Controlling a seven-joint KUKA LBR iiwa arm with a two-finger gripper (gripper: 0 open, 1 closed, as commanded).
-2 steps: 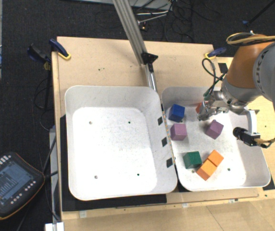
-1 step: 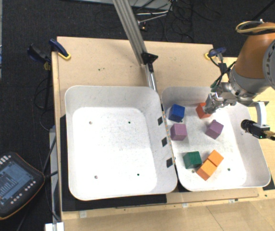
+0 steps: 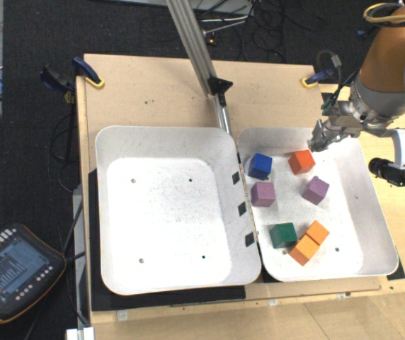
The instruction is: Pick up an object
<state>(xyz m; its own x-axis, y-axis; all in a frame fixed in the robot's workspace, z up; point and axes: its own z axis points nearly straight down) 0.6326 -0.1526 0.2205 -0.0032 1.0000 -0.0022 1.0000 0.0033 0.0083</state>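
The right bin (image 3: pixel 362 197) holds several small cubes: a blue one (image 3: pixel 260 166), a red-orange one (image 3: pixel 301 161), two purple ones (image 3: pixel 263 193) (image 3: pixel 316 190), a green one (image 3: pixel 283 234) and two orange ones (image 3: pixel 317 232) (image 3: pixel 303 249) touching each other. My gripper (image 3: pixel 317 144) hangs at the bin's far edge, just up and to the right of the red-orange cube. Nothing shows between its fingers. The arm's grey and orange wrist (image 3: pixel 390 62) rises behind it at the upper right.
The left bin (image 3: pixel 163 207) lies beside the right one, joined along a dark hinge strip (image 3: pixel 243 204). A metal pole (image 3: pixel 195 41) slants down to the bins' far junction. Clamps (image 3: pixel 86 71) (image 3: pixel 319 78) sit at the board's far corners. A teach pendant (image 3: pixel 11 271) lies lower left.
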